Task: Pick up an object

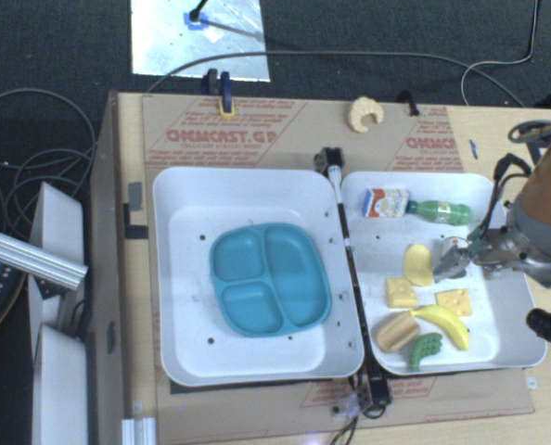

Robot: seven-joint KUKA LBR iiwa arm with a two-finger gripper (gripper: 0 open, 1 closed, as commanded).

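Right bin (512, 346), pick attempt. My end effector (450, 258) hangs low just beside the yellow lemon-like piece (417, 263); whether it is spread or pressed together I cannot tell. To grasp cleanly, I would centre over that piece, clear of the cheese wedge (401, 292) and banana (444, 324), before descending.

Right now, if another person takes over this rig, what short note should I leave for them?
Gripper: low in the right bin, beside the yellow round piece; nothing visibly held.
Right bin: bottle, two cheese pieces, banana, bread roll, green piece.
Left bin: blue divided plate.
Done: nothing lifted.
Left: grasp one object and lift.
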